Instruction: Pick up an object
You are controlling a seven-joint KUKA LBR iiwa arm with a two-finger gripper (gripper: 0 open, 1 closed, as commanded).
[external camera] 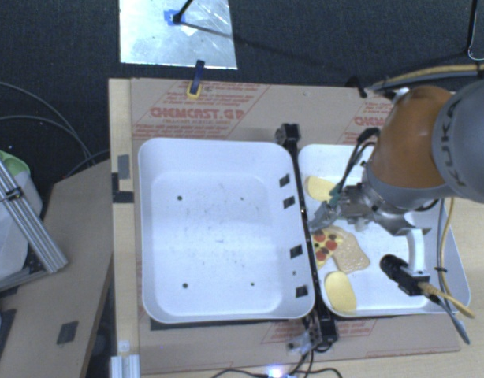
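- A flat slice of toy pizza (336,248) (tan crust, red and green dots) lies in the right bin (380,302), near its left wall.
- A yellow piece (318,187) sits above it, another yellow piece (341,292) below.
- The tool (330,215) hangs just over the slice; its opening, I cannot tell.
- The left bin (218,231) sits beside it on the desk (226,105).

Left bin (218,227) open; right bin (384,294) cluttered

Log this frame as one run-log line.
arm: over right bin | gripper: low near pizza slice, no grasp seen | nearby: yellow pieces | left bin: unused
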